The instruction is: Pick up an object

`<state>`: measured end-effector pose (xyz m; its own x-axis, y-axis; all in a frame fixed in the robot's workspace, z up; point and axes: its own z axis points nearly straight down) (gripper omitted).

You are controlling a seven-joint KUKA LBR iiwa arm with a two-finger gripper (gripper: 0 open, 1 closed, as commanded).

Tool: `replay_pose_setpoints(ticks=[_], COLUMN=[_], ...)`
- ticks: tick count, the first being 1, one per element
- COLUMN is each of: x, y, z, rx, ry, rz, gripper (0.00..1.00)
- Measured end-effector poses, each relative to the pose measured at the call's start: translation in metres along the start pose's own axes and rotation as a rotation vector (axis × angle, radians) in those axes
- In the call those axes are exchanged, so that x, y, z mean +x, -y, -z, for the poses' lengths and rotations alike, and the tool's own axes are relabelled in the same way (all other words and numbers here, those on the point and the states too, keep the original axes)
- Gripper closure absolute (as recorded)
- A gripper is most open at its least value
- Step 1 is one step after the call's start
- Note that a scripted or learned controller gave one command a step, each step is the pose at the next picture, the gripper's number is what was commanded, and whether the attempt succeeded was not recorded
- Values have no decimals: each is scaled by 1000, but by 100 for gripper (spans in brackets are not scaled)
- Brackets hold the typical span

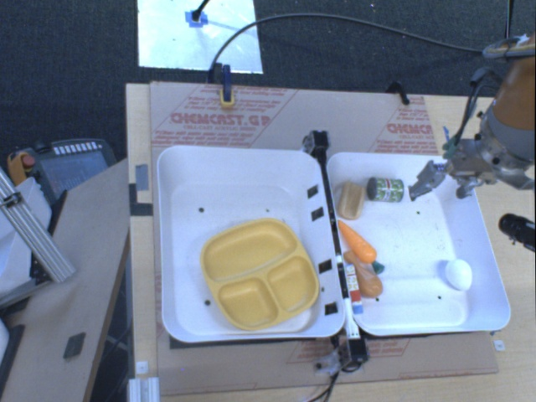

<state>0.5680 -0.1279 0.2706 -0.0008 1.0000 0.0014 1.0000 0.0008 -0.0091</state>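
My gripper (444,183) hangs over the far right part of the right bin (481,308), fingers spread apart and nothing between them. Just left of it lies a small green can (386,190) on its side. Beside the can sits a tan bread-like piece (350,200). An orange carrot (358,241) and a brown-orange piece (366,280) lie along the bin's left wall. A white egg (457,274) rests near the bin's right front.
The left bin (180,224) holds a yellow three-compartment tray (259,271). A black divider strip (328,233) runs between the bins. A cable (352,28) arcs across the back of the bench.
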Motion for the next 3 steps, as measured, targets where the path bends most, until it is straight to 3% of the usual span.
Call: replay_pose_setpoints(ticks=[1,3], x=[0,17], y=[-2,1], z=[6,-90], rx=[-11,-7], ry=[2,1], rz=[2,0], gripper=[0,0])
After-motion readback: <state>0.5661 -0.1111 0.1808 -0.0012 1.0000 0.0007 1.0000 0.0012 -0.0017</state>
